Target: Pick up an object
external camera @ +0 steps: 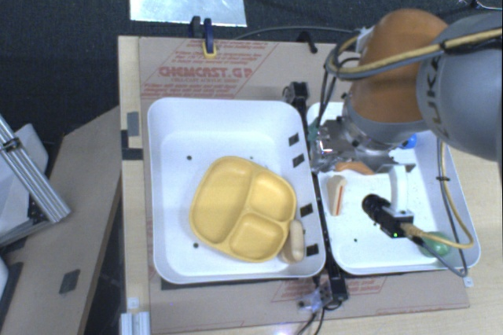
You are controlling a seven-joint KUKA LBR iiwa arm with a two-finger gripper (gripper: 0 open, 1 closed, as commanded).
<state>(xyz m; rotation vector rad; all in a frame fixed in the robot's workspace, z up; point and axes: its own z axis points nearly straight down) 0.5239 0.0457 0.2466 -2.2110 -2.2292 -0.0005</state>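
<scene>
Where the grey arm reaches in from the right, its orange band and wrist hang over the far part of the right bin, close to the wall that bin shares with the left bin. The gripper sits low beneath the wrist and is largely covered by it, so it cannot be told whether it is open or closed. At the gripper's lower edge an orange piece peeks out on the bin floor. Just beside that, toward the near side, a pale wedge with an orange stripe lies close to the dividing wall. A green object rests near the right bin's near right corner. In the left bin a yellow divided plate with three compartments lies flat around the middle. A small beige piece touches the plate's near right rim. Both bins stand on a brown board printed with red lettering.
</scene>
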